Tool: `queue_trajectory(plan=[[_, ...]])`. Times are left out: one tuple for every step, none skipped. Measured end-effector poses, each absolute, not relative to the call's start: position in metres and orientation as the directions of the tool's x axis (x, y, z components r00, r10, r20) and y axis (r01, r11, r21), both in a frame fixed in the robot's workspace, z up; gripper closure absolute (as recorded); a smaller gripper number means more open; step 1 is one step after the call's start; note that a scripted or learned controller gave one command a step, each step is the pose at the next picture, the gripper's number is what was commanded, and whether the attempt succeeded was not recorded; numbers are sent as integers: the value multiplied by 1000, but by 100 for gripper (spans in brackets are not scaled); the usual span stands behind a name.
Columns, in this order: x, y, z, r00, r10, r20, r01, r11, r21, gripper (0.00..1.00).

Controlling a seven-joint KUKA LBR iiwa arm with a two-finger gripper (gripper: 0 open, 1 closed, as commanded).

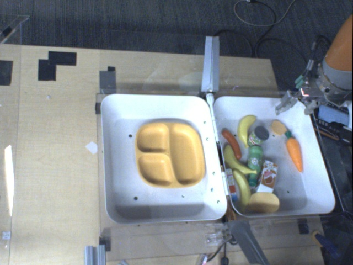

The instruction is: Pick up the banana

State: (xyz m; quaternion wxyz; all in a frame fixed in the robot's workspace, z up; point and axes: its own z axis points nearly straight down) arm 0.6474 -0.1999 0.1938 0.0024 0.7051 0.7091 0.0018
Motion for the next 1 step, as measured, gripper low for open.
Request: queue_trajectory(plan=[[669,-131,88,-88,996,-2,996,88,10,0]])
